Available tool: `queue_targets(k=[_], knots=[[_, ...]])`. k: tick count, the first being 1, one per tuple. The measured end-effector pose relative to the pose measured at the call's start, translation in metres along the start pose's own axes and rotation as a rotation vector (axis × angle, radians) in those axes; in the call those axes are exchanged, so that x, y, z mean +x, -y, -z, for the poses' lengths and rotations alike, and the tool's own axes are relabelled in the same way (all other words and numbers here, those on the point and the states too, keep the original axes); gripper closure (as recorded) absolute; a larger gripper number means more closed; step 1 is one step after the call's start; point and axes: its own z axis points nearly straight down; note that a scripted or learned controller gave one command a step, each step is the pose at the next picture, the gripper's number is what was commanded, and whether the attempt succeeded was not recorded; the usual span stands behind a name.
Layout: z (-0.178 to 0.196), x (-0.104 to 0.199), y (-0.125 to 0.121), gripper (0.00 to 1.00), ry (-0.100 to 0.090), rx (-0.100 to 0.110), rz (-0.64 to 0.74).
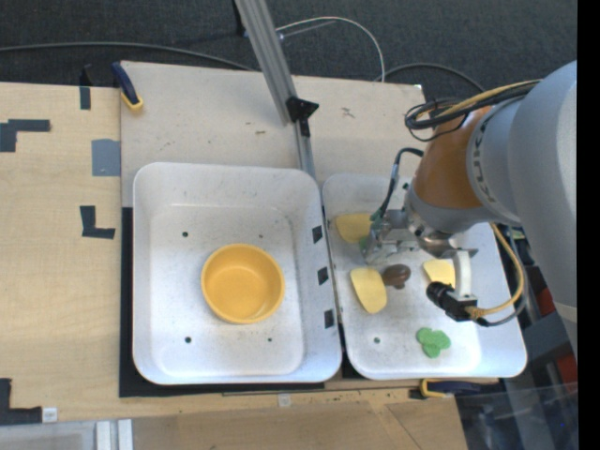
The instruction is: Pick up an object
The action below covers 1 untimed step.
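The right bin [487,350] holds several small things: a yellow piece [352,227] at its upper left, a larger yellow piece [369,290] near the middle, a small brown object [397,275] beside it, a yellow block [439,271] to the right and a green object [433,341] near the front. My gripper [382,244] reaches down into this bin, between the upper yellow piece and the brown object. The arm's wrist covers its fingers.
The left bin [159,195] holds a yellow bowl [243,282]. A grey metal pole [272,54] slants over the bench behind the bins. Cables loop around the wrist and at the back right.
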Motion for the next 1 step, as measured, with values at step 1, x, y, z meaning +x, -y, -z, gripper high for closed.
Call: queue_targets(k=[1], knots=[[0.0619,-0.004,0.0016,1.0,0.001,-0.005,-0.002]])
